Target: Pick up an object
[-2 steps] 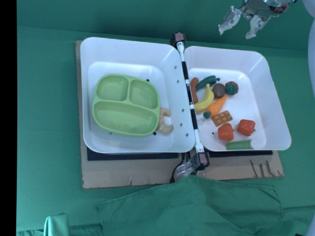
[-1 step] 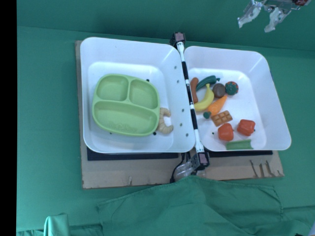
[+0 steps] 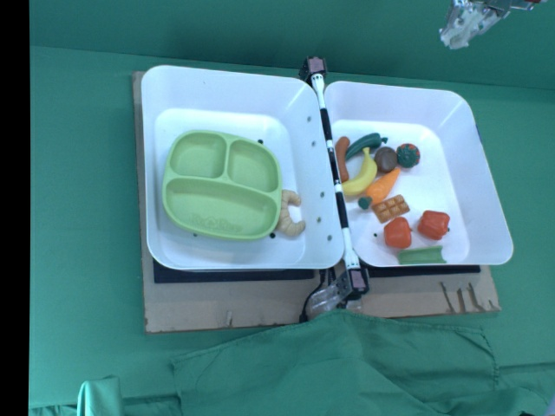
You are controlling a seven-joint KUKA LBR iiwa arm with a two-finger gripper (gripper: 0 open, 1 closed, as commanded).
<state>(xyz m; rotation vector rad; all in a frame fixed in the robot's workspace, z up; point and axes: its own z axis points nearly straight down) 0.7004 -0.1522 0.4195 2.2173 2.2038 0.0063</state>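
The right white bin [image 3: 486,189] holds several toy foods: a banana [image 3: 362,177], a carrot [image 3: 385,185], a green cucumber [image 3: 364,142], a sausage [image 3: 343,158], a brown round piece [image 3: 386,158], a strawberry [image 3: 408,154], a waffle [image 3: 391,207], two red peppers [image 3: 398,232] [image 3: 434,224] and a green pea pod [image 3: 421,255]. My gripper [image 3: 456,33] hangs high at the top right, above and behind this bin, apart from every object. Nothing shows between its fingers.
The left white bin [image 3: 165,94] bears a green divided plate [image 3: 224,185] with a croissant [image 3: 292,214] beside its right edge. A black-and-white divider [image 3: 332,172] runs between the bins. Green cloth [image 3: 347,362] bunches along the front.
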